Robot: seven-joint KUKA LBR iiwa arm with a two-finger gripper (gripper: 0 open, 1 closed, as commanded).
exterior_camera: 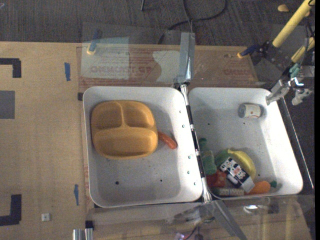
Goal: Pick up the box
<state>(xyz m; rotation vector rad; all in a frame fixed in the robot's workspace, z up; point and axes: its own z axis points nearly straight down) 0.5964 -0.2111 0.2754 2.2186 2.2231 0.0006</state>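
Far left of the single banana [244,161], one yellow plate [123,129] is lying in the left of two bins [150,180]. The one box [235,173] is resting against the banana's lower-left side, crowded by toys. Above and right of the banana, the gripper [286,86] is hovering; whether it is open or closed, I cannot tell. It is likely needing a straight descent over the box, spanning its narrow side and avoiding the banana.

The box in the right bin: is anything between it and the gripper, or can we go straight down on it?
Its top looks open. The box is hemmed in by the banana and carrot. The gripper sits at the bin's far right corner; nearby lies a small grey roll.
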